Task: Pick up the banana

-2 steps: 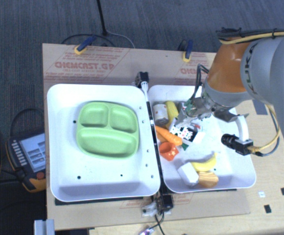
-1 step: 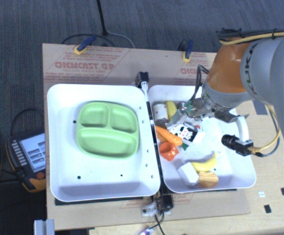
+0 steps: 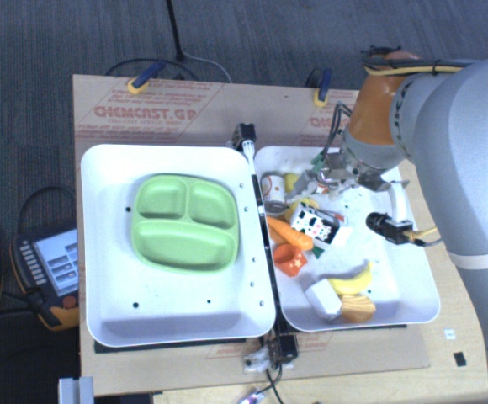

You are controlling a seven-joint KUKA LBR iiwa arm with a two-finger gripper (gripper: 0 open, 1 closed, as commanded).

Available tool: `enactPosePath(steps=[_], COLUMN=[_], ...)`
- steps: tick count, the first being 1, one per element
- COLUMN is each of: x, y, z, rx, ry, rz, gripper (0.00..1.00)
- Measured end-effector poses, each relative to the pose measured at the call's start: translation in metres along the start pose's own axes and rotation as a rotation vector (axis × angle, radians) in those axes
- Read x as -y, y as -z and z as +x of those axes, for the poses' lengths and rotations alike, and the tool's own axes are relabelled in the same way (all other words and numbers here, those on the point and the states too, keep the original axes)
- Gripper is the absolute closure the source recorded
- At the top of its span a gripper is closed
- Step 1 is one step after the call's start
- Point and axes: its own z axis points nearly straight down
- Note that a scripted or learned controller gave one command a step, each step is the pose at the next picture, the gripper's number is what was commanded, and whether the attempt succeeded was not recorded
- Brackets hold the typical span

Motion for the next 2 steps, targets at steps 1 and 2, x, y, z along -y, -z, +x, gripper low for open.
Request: enactPosePath(steps=[1,2], x=[-0.0206,-0.0203], y=[-0.0248,-0.0151], z=[-0.0036,-0.0040], rx=[-0.004,-0.001], ry=[-0.054,-0.053], rz=[0.056,0.058], gripper=[0.00,1.00])
